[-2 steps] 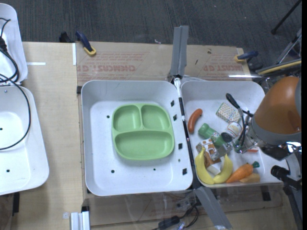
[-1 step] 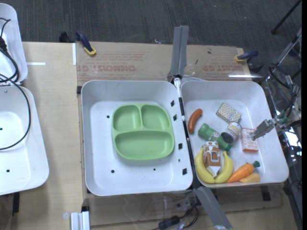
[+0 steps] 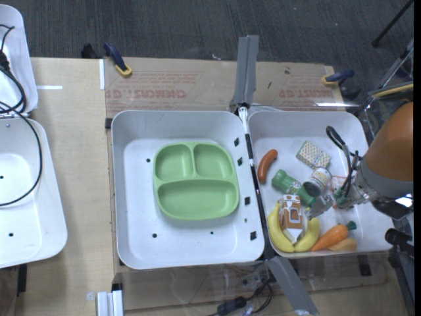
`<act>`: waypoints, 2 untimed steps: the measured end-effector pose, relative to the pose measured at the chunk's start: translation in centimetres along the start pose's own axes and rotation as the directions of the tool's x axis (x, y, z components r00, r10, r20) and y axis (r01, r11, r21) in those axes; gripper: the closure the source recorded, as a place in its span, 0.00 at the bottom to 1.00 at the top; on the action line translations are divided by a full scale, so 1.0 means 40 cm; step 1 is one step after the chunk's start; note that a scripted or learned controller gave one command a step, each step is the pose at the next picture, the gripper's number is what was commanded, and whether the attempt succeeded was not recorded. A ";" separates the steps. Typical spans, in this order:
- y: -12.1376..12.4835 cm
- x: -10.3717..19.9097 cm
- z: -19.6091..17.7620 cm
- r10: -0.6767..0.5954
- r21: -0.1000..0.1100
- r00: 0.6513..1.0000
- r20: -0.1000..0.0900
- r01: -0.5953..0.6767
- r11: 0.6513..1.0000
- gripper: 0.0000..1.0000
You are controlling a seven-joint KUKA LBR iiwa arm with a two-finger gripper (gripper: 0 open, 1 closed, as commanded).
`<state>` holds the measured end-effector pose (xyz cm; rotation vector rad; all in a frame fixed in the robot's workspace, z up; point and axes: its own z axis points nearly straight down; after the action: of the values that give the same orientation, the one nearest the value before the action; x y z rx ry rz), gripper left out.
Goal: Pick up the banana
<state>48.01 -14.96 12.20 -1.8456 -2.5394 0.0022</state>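
Two shallow white bins sit side by side on the desk (image 3: pixel 66 78), divided by a grey upright post (image 3: pixel 247 71) at their shared wall.

Left bin (image 3: pixel 125 196), centre of the frame: holds one green divided plate (image 3: pixel 195 180) with three compartments, lying flat near the middle of the bin floor. Nothing rests on the plate.

Right bin (image 3: pixel 296 120), right of the frame: holds a cluster of items.
- Banana (image 3: pixel 289 239): yellow, curved, lying at the lower left of this bin against the front wall. A small carton (image 3: pixel 290 211) with brown and white print lies across its upper part.
- Orange-red sausage-shaped piece (image 3: pixel 266 165): upper left of the bin, just beside the dividing wall.
- Green cylindrical item (image 3: pixel 287 180): centre of the bin, near the carton.
- Patterned pale packet (image 3: pixel 313 155): upper centre of the bin.
- Small can (image 3: pixel 317 180): right of the green item.
- Carrot (image 3: pixel 329 237): lower right, just beside the banana's right end.

Arm (image 3: pixel 395 153): enters from the right edge of the frame, its orange band over the right bin's far side. Gripper (image 3: pixel 339 196): low in the right bin, near the can and above the carrot, apart from the banana. Whether it is released or clenched cannot be told; nothing is seen in its grasp
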 end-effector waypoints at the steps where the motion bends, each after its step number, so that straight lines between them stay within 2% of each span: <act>1: 0.036 0.054 0.042 -0.467 -0.015 0.883 0.039 0.468 0.884 0.00; 2: 0.032 0.059 0.020 -0.467 -0.010 0.884 0.023 0.467 0.884 1.00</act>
<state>48.47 -12.31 11.41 -1.1895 -2.9318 0.0001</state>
